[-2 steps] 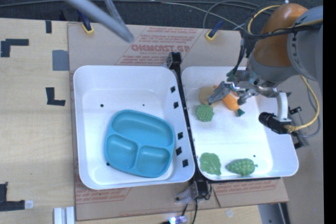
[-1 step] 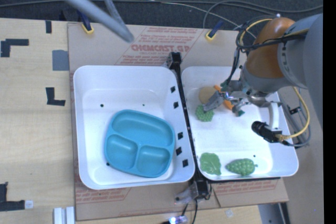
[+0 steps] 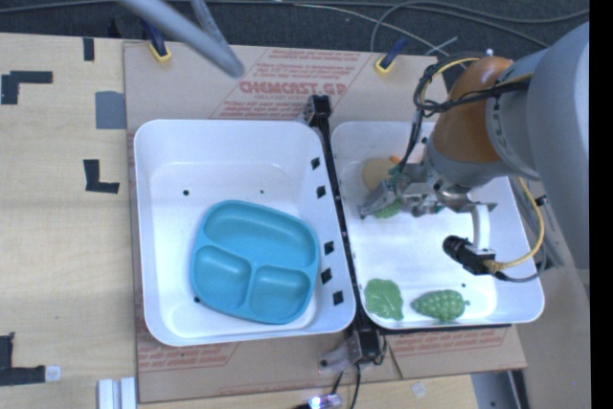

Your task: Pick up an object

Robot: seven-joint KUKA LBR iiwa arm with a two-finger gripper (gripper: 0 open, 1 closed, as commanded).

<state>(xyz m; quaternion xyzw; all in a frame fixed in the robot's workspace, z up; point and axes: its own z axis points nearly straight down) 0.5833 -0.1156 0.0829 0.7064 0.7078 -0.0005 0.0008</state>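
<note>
A: Presently, the gripper (image 3: 381, 199) is seen low in the right bin (image 3: 512, 306), near its upper left corner, where a small green piece (image 3: 386, 211) and a pale round object (image 3: 375, 173) are found just beside the tips. Whether anything is held, or how wide the tool stands, cannot be told.

B: How should the grasp be made well?

A: One item should be centred between the tips before closing, and the bin wall should be kept clear; the lift is best judged only once the object is seen to rise.

B: And the count?

A: Two bins are counted. One blue divided tray (image 3: 256, 261) lies in the left bin (image 3: 158, 158). Two further green objects, one leafy (image 3: 384, 298) and one knobbly (image 3: 441, 305), lie at the lower edge of the right bin.
</note>
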